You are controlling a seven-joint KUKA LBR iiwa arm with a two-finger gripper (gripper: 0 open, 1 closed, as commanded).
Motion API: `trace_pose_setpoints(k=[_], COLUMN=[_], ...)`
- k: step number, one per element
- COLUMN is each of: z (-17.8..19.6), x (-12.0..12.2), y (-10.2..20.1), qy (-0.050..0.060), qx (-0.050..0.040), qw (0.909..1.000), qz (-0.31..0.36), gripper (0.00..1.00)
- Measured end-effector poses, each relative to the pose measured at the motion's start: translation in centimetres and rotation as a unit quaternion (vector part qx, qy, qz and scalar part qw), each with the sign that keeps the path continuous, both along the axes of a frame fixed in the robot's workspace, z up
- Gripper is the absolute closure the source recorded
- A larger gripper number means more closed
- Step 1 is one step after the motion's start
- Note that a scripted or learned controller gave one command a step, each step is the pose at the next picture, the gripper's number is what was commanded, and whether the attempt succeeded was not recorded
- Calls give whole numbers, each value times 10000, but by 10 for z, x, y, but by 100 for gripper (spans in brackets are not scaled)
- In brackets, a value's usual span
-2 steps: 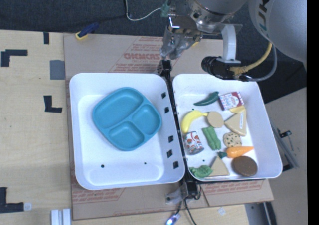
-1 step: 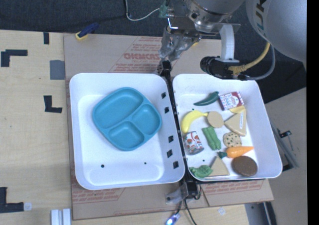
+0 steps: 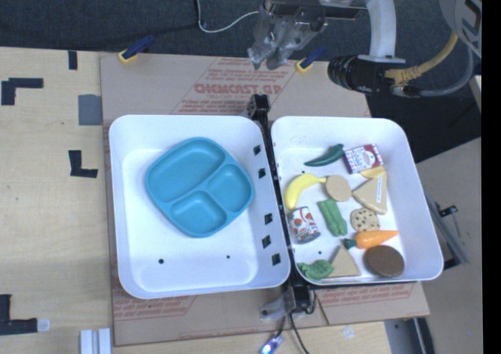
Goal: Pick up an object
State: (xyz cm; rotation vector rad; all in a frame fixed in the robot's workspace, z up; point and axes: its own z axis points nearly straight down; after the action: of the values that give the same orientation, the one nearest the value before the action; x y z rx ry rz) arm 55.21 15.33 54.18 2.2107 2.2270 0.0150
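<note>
Starting at the left, the left bin [image 3: 125, 188] holds a blue divided plate [image 3: 200, 186], lying flat and well apart from anything worth grabbing. Right of the centre seam, the right bin [image 3: 415, 188] carries the toy food: a banana [image 3: 301, 186] near the seam, a green pepper [image 3: 325, 157], a small red box [image 3: 362, 158], a cookie [image 3: 364, 219], a carrot [image 3: 374, 239] and a brown disc [image 3: 384, 261], most lying close together. The gripper [image 3: 270, 53] hangs high above the far edge of the bench, over the cardboard, carrying nothing; whether it is spread or closed cannot be told. A good try would likely target the banana, which has bare floor on its seam side, and descend straight across its narrow width.
</note>
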Motion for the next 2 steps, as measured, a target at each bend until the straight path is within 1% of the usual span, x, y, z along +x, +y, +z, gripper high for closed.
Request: trace_pose_setpoints(k=[1, 2], z=[3, 13], x=[2, 2], y=[-2, -1], qy=[52, 58], qx=[-26, -30], qw=[10000, 10000], qz=[-18, -12], gripper=[100, 100])
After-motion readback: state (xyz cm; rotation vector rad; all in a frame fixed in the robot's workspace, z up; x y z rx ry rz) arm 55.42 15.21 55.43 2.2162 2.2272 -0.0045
